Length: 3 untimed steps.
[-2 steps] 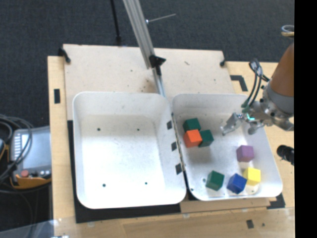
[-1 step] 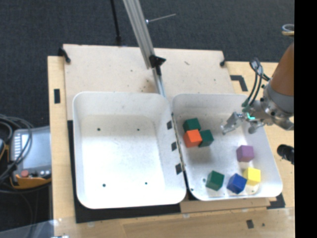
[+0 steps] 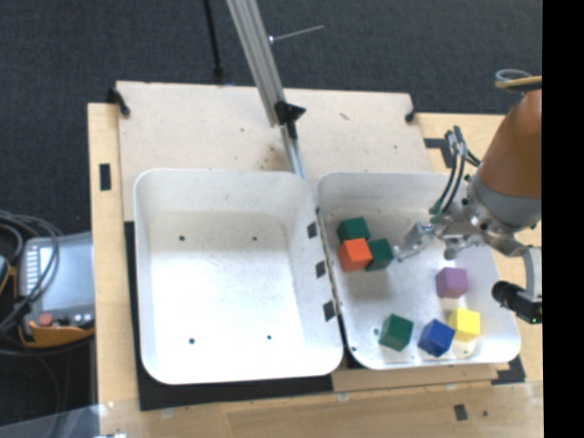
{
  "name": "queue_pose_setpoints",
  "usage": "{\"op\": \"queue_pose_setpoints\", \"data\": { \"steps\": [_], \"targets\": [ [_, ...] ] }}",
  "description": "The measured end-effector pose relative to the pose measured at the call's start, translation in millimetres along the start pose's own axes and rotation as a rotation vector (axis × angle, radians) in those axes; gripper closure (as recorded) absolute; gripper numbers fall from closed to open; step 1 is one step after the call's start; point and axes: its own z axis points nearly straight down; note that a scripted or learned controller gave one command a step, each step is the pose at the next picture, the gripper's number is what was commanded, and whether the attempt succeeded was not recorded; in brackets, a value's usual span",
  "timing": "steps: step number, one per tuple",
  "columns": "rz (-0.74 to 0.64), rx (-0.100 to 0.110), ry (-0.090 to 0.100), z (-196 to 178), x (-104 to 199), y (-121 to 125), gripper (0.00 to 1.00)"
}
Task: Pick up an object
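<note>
Blocks (image 3: 367,245) crowd right bin (image 3: 401,190) (claw (image 3: 415,240) tips indistinct).

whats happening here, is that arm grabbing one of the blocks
A grey and orange arm reaches in from the right over the right bin, with its pincer low beside a cluster of three blocks: a green block, an orange block and another green block. No block is visibly held yet. Near the front of the same bin lie a purple block, a yellow block, a blue block and a third green block. The left bin sits alongside.
</note>
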Motion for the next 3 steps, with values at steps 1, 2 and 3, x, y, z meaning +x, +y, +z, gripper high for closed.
{"op": "queue_pose_setpoints", "data": {
  "steps": [1, 2, 3],
  "targets": [
    [0.0, 0.001, 0.0, 58.3, -6.0, 6.3, 0.0],
    [-0.001, -0.002, -0.001, 110.4, -7.3, 6.1, 0.0],
    [0.006, -0.01, 0.0, 96.6, -7.7, 8.2, 1.0]
  ]
}}
